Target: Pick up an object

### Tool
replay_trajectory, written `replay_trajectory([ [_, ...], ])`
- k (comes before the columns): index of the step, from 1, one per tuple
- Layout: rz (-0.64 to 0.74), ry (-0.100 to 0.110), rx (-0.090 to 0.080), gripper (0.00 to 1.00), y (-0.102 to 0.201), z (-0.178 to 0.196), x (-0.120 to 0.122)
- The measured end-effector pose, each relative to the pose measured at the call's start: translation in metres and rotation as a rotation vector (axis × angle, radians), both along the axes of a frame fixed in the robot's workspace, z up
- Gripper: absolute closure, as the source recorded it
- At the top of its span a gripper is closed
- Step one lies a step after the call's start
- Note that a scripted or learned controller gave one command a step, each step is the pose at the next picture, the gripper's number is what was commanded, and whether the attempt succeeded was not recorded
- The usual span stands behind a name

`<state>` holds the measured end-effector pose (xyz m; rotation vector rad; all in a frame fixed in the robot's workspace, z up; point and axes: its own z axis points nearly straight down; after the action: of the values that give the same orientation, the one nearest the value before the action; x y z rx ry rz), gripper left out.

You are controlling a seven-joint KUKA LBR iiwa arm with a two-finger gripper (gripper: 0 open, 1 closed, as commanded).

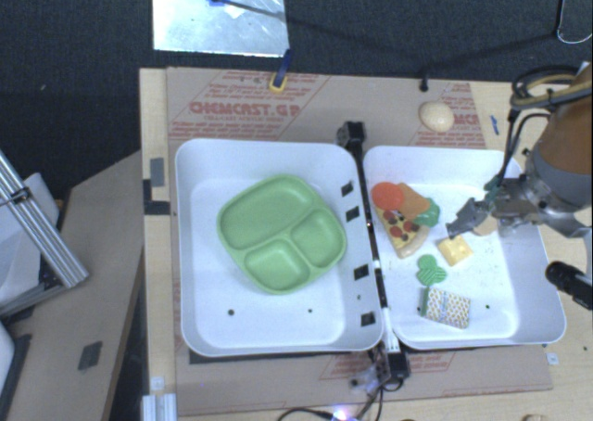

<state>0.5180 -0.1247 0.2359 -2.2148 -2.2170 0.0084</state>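
Note:
In the right bin (519, 317) lie a pizza slice toy (403, 227), a red piece (388, 195) with a bit of green by it, a yellow cheese cube (454, 250), a green round piece (430, 270) and a patterned packet (447, 307). My gripper (466, 219) hangs over the right bin, just above and right of the cheese cube, reaching in from the right. Nothing shows between its fingertips.
The left bin (199, 317) holds a green divided plate (281, 233). A beige egg-like ball (436, 115) rests on the cardboard behind the right bin. A black divider (366, 224) runs between the bins. A black arm part (570, 280) sits at the right edge.

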Motion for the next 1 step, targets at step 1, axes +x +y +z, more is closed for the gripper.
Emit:
replay_trajectory([
  [1,0.003,-0.011,-0.002,0.00,0.0001,0.0051,0.0023],
])
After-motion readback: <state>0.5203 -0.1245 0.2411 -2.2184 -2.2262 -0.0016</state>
